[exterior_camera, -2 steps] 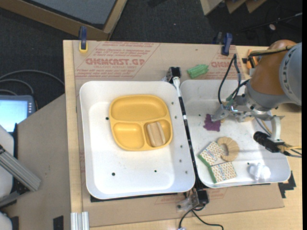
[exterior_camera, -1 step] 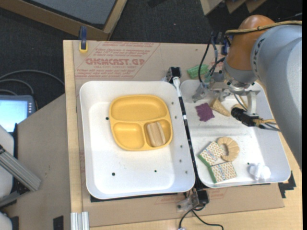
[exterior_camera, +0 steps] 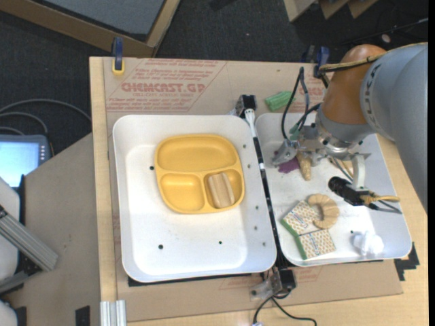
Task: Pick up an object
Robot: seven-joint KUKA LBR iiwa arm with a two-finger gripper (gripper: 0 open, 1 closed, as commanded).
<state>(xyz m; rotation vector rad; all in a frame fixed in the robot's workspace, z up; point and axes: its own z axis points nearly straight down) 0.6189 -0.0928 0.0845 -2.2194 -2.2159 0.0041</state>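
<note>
A pale brown bench board [exterior_camera: 163, 80] with red printed lettering carries two shallow white plastic bins, the left bin [exterior_camera: 190, 246] and the right bin [exterior_camera: 391, 202], meeting along their inner rims. A small blue-and-yellow clamp [exterior_camera: 118, 56] sits at its far left corner. A small green piece [exterior_camera: 277, 101] lies near the far edge.

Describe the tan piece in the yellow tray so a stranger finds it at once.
Look in the left white bin, which holds a yellow divided tray. The tan piece lies in its small compartment nearest the right bin, the only thing in the tray.
</note>
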